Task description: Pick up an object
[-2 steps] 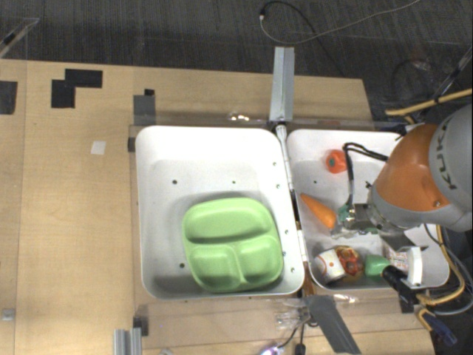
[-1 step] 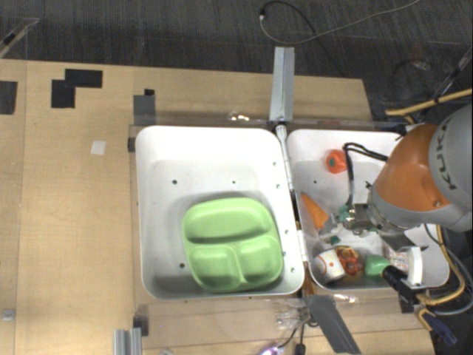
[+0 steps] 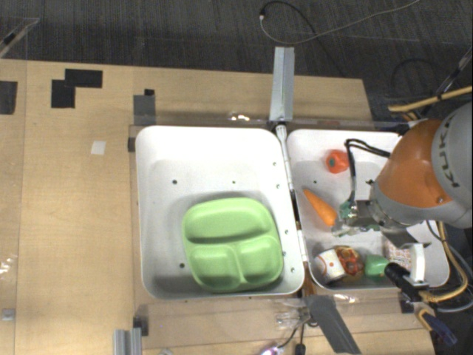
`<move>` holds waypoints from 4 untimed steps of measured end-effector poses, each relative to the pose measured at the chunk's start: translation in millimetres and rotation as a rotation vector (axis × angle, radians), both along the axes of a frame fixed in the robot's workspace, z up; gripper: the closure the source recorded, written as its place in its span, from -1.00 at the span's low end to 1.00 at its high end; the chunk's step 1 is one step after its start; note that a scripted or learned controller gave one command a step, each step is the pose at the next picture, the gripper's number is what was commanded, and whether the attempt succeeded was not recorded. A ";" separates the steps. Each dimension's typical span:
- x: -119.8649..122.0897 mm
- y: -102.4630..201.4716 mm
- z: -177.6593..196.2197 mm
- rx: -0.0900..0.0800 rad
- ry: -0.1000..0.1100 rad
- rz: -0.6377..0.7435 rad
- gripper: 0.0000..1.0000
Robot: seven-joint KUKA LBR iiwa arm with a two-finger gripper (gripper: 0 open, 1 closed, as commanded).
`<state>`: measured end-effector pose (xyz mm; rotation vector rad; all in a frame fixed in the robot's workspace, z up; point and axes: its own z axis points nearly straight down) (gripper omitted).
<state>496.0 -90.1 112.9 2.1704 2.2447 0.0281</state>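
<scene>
1. While the grey and orange arm (image 3: 425,172) leans in from the right, its jaws (image 3: 353,219) hang low inside the right bin (image 3: 310,143), near the middle.
2. I cannot tell if the jaws are released or clenched (the metal end is small and blurry), and I see nothing clearly held in them.
3. Right beside the jaws, on their left, lies an orange carrot (image 3: 320,206). It rests flat on the bin floor, so it looks like the closest thing to grab.
4. A small red-orange toy (image 3: 336,161) sits farther back in the same bin, apart from the carrot.
5. Near the front wall sit a little round can (image 3: 332,263) with a brown thing (image 3: 349,262) touching it, then a green thing (image 3: 376,267) and a white packet (image 3: 403,256).
6. The left bin (image 3: 159,146) holds a green tray with sections (image 3: 233,242). It is well away from the arm.
7. My guess on the job: the reach down is done, but the picking up is not. Everything I can see lies on a bin floor. What is left is to close on one thing and lift it clear.
</scene>
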 end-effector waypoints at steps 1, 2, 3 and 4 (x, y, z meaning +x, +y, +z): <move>0.0 -0.1 0.0 0.000 0.000 0.000 -1.00; 55.3 7.4 -22.8 -0.002 0.014 0.110 -1.00; 57.9 9.7 -10.6 -0.001 0.007 0.118 1.00; 53.1 31.7 96.9 -0.004 0.020 0.225 1.00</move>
